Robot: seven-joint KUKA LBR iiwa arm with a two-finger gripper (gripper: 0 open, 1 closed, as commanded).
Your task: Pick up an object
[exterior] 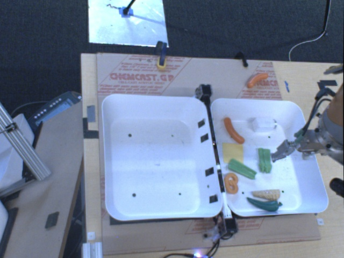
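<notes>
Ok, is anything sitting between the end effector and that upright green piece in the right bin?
Nothing visible. The end effector sits just right of the green piece, with bare bin floor between them. The yellow slice and second green piece lie on its far side, to the left.

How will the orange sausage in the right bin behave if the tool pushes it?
The sausage looks rounded and elongated, so it may roll sideways instead of sliding. It looks like small toy food, so probably light and easily shoved. It lies apart from the yellow slice, so nothing would block it at first.

White bins (pixel 156 104); orange sausage (pixel 234 130); yellow slice (pixel 233 152); green pod (pixel 264 160)
</notes>
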